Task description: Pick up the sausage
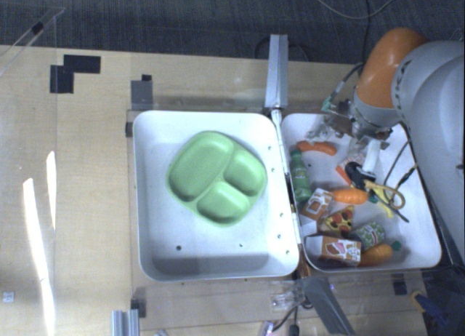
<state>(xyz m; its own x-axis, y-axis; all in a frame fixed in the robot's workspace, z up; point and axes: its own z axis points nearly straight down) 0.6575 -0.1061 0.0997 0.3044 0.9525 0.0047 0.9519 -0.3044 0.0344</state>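
The arm (429,102) hides the claw and the right bin's (421,254) far corner.

Desk (87,204): pale wood-look surface, smooth, faintly reflective. Bins (145,204): white plastic, smooth, satin sheen. Tray (216,176): green plastic, matt to softly glossy. Sausage (318,148): orange-red, glossy skin. Divider bar (276,73): brushed grey metal. Arm (436,109): smooth grey shell with a glossy orange band. Floor (182,7): dark, rough carpet-like weave.
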